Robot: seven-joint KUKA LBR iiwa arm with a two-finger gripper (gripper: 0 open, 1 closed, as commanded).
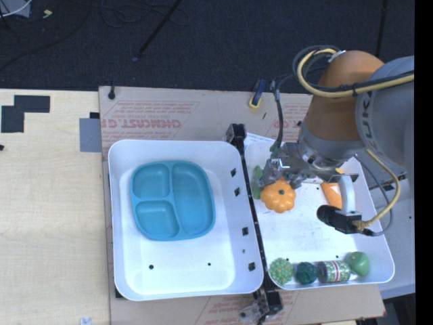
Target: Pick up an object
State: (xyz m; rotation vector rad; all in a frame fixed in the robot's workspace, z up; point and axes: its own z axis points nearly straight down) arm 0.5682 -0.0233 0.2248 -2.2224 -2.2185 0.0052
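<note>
Camera view, from above the bench, showed the grey arm reaching in from the right with its two-finger gripper lowered at the left wall of the right-hand shallow white bin. A small orange pumpkin-shaped toy lay on the bin floor directly beneath the gripper, apparently touching it, with a bit of green just beside it. Whether the grasp was closed or spread I could not tell; the wrist hid it.

Along that bin's near edge sat a row: a green bumpy ball, a dark green ball, a small labelled can and a light green fruit-like piece. The left-hand white bin held a blue three-compartment plastic plate.

To my eye, the pick was at the reaching stage: nothing looked lifted, so securing and raising remained.
</note>
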